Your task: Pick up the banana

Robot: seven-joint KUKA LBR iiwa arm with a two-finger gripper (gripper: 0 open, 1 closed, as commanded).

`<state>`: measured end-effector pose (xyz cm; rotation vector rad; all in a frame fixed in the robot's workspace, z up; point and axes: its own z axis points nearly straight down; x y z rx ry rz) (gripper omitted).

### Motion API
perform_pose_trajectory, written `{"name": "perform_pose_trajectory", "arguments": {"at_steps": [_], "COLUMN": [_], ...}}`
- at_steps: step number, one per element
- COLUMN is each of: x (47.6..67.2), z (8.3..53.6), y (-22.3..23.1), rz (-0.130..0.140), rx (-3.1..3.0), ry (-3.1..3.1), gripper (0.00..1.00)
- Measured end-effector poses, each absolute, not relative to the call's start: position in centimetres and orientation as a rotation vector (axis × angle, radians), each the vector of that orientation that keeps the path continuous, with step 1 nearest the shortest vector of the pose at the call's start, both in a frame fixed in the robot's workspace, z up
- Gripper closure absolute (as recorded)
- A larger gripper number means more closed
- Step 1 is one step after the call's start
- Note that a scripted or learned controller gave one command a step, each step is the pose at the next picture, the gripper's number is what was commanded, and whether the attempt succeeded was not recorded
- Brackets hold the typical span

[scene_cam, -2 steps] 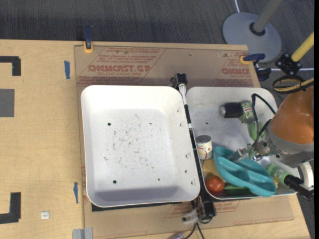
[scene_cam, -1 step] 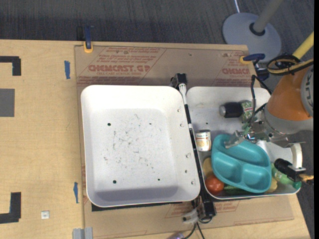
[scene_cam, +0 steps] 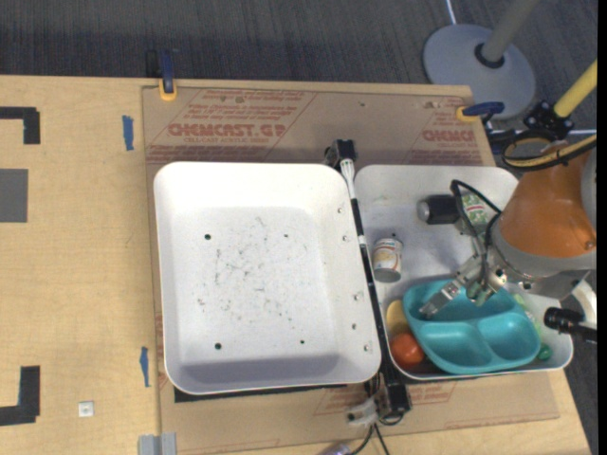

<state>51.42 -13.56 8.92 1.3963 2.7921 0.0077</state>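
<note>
In the right bin, a pale yellow sliver of the banana peeks out at the left edge of a teal divided dish; most of it is hidden by the dish. My gripper hangs over the dish's upper rim, to the right of the banana and apart from it. It is open, with nothing between its fingers. The grey arm with its orange band covers the bin's right side.
A red-orange round fruit lies just below the banana, against the dish. A small can stands near the divider. A black object and a green-labelled bottle lie at the back. The left bin sits alongside.
</note>
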Motion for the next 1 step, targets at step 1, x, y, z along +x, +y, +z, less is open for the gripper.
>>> {"name": "perform_pose_trajectory", "arguments": {"at_steps": [1], "x": [59.17], "z": [8.83], "y": [-10.0], "rz": [0.003], "rx": [0.916], "ry": [2.994], "gripper": [0.0]}}
